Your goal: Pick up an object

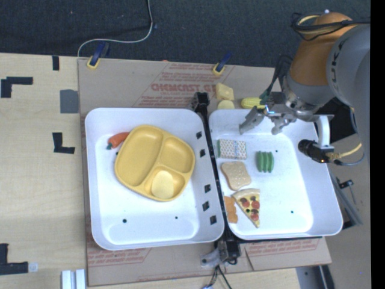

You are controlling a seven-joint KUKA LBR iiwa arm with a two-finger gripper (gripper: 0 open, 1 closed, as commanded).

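Objects for picking lie across both bins, none lifted yet as far as I can see. In the left bin (102,221), a yellow divided plate (154,162) sits near the middle, and an orange carrot-like piece (118,139) peeks out at its ten o'clock, touching the plate's edge. In the right bin (313,215), a checked cracker (232,149) lies toward the left wall, a slice of toast (236,174) just at its six o'clock, and a pizza wedge (249,205) below that, with a small orange piece (230,210) at the wedge's nine o'clock. A green ridged piece (264,161) rests at three o'clock from the cracker. Outside the bin's top rim sit a pale yellow chunk (224,93) and a yellow piece (251,102).

The gripper (269,123) hangs over the upper part of the right bin, its two fingers spread apart with nothing between them. I judge the pick has yet to happen: descent, closing and lift all remain.
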